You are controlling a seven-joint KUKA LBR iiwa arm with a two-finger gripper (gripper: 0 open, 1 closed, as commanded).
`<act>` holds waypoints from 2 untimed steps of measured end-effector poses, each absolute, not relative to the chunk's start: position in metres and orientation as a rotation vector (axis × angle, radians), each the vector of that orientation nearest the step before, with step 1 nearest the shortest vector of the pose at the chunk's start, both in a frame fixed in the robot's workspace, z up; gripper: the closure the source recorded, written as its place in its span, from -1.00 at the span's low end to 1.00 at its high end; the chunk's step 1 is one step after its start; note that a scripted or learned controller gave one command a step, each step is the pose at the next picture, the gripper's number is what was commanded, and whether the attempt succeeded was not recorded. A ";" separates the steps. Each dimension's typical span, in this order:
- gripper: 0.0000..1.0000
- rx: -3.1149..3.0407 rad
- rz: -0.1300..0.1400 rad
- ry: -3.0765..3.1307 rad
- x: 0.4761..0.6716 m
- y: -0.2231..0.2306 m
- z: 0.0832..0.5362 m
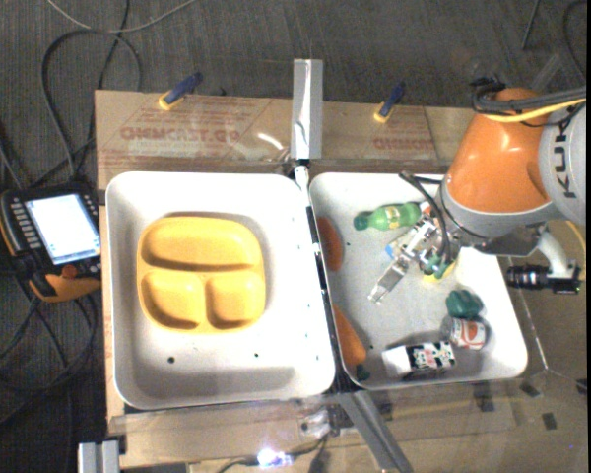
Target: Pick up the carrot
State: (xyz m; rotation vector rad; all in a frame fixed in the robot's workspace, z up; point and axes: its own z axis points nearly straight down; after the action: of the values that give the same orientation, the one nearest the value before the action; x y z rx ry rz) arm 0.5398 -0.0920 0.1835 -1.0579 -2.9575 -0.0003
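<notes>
arm (pixel 502 180): enters from right, wrist bent low | gripper (pixel 394 272): fingers angled down-left, slightly parted

— Colours, left bin (pixel 118 294)?
— White, with a yellow tray (pixel 203 269).
— Right bin (pixel 507 358)?
— White too. Orange carrot (pixel 349 337) near left; green bottle (pixel 388 216) far; black-and-white carton (pixel 426 358) near; red-and-white can (pixel 470 333) and dark green lump (pixel 464 302) right.

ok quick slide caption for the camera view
KUKA arm's gripper hangs over the right bin, carrot lying unheld at its left wall, yellow tray in the left bin.
</notes>
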 end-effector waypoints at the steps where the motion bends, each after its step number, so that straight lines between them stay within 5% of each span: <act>1: -1.00 -0.821 -0.002 -3.029 0.485 -0.024 0.183; 2: -1.00 -0.379 0.000 -3.118 0.483 -0.070 0.184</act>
State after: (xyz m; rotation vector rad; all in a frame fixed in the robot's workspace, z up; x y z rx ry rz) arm 0.4835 -0.0704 0.1835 -0.3792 -3.1183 0.0000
